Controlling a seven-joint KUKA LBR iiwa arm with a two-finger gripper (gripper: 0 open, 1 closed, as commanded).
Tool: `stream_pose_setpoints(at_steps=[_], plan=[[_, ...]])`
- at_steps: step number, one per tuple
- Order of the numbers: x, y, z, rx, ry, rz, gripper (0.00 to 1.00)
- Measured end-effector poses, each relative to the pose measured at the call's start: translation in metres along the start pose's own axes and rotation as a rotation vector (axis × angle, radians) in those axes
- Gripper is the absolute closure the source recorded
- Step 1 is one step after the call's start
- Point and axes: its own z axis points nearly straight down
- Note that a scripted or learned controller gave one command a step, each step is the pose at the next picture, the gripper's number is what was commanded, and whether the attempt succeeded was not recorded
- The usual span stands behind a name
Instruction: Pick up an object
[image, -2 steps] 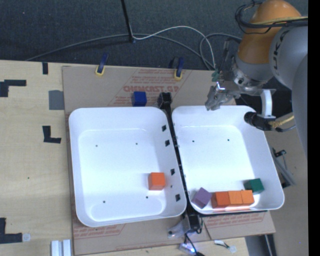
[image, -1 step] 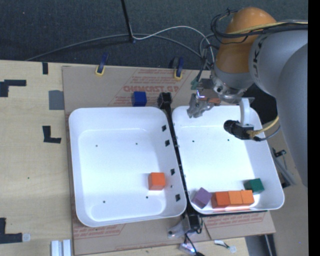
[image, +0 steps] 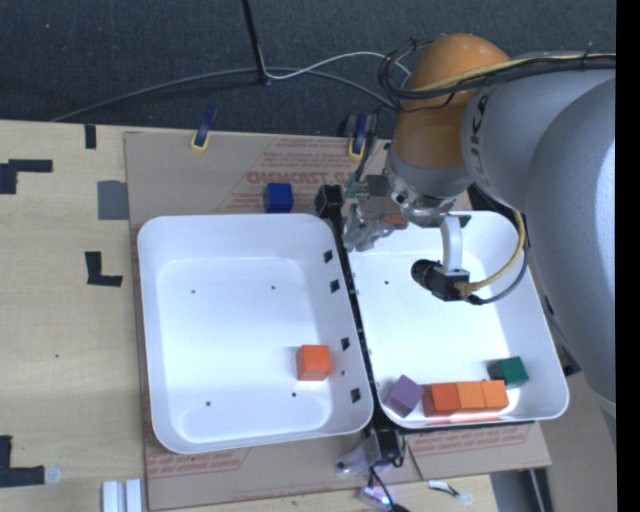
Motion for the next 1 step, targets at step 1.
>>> stream_pose_setpoints(at_steps=[1], plan=[[0.0503, -0.0131, -0.0120, -0.001, 0.000, -0.001, 1.00]])
